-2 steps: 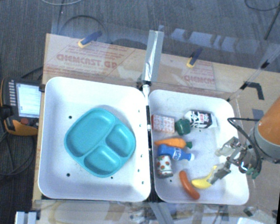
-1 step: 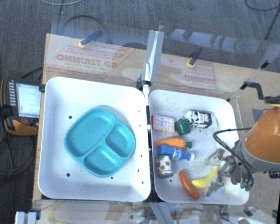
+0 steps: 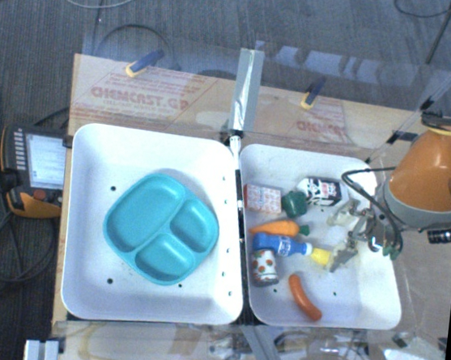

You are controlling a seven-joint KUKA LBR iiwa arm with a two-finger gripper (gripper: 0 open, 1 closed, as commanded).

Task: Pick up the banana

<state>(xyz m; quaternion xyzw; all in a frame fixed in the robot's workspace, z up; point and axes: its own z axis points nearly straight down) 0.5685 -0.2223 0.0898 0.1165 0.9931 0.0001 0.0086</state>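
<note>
Gripper hangs low in the right bin, on its right side; whether it is spread or pressed together I cannot tell. Just to its left shows a small yellow piece, probably the banana, touching or nearly so, its long axis hidden.

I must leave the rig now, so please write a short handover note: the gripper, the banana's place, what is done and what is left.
Gripper: low over the right white bin, just right of the banana; a hold cannot be judged from this view.
Small yellow banana: on the bin floor, at the cap end of the blue plastic bottle.
Done: the arm is at the banana; no lift is visible.
Left: grasp the banana and lift it out.
</note>
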